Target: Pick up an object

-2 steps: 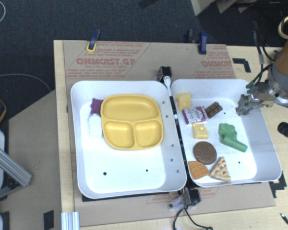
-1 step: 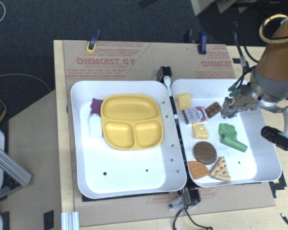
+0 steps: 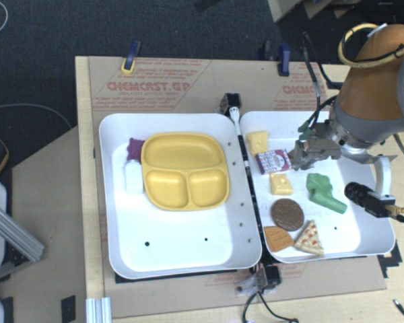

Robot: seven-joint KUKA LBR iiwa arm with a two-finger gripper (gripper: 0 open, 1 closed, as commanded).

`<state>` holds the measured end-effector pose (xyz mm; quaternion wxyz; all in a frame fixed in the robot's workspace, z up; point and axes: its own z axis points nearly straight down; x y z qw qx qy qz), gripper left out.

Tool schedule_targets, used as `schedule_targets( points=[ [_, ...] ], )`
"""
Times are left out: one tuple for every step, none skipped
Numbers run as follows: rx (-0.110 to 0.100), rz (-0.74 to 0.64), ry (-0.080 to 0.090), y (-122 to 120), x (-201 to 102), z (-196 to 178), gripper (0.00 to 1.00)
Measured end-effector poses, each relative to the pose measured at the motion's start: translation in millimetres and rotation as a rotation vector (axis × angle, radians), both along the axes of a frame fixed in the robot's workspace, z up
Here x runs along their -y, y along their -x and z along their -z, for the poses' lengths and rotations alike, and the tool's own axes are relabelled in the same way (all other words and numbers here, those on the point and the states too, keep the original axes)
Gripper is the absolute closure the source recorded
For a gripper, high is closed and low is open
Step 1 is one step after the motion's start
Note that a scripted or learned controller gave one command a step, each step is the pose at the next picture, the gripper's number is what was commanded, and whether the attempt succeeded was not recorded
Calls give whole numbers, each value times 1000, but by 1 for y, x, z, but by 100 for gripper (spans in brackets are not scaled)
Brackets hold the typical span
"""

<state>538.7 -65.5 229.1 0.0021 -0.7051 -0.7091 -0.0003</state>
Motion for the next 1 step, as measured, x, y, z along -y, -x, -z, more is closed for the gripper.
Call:
schedule_targets(
  points=[
    [-1, 0, 0, 25, -55, -5, 100]
  ],
)
